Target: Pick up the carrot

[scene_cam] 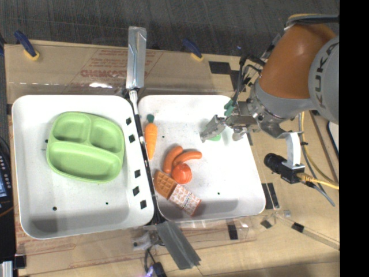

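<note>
A tan worktop (323, 224) fills the frame below dark carpet (86, 4) along the top. The right bin (230, 201) sits centre. The arm's claw (214, 130) hovers upper right of that bin; clenched or released, I cannot tell. The carrot (150, 139) lies against its left wall.

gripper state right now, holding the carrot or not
Gripper: over the right bin, open or shut cannot be told. Carrot lies apart by the divider.
</note>
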